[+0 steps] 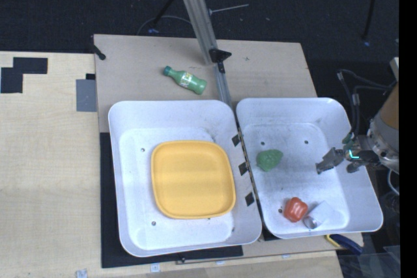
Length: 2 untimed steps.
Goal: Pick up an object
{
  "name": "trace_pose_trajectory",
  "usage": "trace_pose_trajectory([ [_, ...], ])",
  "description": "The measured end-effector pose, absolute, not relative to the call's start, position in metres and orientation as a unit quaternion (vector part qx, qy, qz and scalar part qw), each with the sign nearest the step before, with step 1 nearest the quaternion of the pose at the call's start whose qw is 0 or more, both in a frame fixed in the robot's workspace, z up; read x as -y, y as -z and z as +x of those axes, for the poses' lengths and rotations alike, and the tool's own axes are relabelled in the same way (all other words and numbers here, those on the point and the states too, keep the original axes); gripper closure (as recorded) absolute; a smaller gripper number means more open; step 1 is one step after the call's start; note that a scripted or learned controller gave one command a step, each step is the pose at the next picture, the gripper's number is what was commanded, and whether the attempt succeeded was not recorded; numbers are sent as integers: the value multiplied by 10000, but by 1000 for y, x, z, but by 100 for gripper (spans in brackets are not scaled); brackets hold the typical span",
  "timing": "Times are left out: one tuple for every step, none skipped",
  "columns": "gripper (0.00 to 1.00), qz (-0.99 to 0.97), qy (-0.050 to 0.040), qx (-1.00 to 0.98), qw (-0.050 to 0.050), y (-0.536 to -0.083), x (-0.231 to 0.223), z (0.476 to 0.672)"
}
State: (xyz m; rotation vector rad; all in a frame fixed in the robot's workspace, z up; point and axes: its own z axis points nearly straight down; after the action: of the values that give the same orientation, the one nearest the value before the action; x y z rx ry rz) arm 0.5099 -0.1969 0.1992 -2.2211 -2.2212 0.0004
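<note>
Two shallow white bins are shown side by side on a worktop (260,68). The left bin (127,120) is occupied by a yellow plate (193,178). In the right bin (326,111), a green lump (269,159) lies left of centre, well apart from a red object (295,209) near the lower edge; a small grey piece (310,222) is seen just beside the red object. A green bottle (185,79) lies on its side on the worktop, above the left bin.

The gripper (337,161) is seen at the right side of the right bin, low over the floor; whether it is released or clenched cannot be told, and nothing is visibly grasped.

The green lump is judged the nearest candidate. It appears small, light and irregular, possibly soft, so it may yield or roll under contact; a hold across its narrower width, from above, is suggested. The red object appears small and rounded and may slip sideways. The plate is judged stiff, flat and broad, and a hold is offered only at its rim. The bottle looks smooth and liable to roll.
</note>
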Motion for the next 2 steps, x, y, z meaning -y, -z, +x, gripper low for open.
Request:
trace_pose_trajectory([
  [0, -7071, -2, 7071, 3, -199, 197, 510],
  [0, -7069, -15, 7073, 26, -136, 197, 507],
])
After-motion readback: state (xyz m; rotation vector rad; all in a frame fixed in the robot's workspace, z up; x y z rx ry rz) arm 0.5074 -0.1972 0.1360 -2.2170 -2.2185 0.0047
